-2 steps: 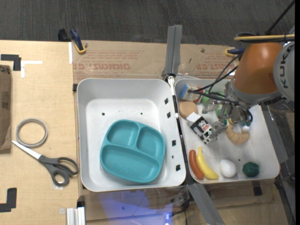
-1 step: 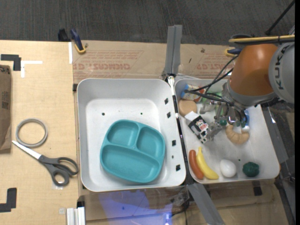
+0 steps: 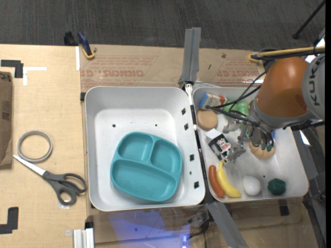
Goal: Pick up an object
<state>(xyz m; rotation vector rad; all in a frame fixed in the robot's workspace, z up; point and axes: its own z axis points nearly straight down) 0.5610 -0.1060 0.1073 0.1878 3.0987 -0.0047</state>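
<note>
Saw claw (image 3: 235, 154) low in right bin (image 3: 296, 187), just above banana (image 3: 226, 182); couldn't tell its spread. Judged nothing lifted yet; grasp and lift remained.

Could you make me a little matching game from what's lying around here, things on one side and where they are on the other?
Things:
1. teal plate
2. scissors
3. banana
4. tape roll

Places:
A. right bin, next to a red sausage-shaped toy
B. on the bench, just above the scissors in the view
C. left bin
D. on the bench, left of the left bin, near its lower corner

Pairs: 1-C, 2-D, 3-A, 4-B
</note>
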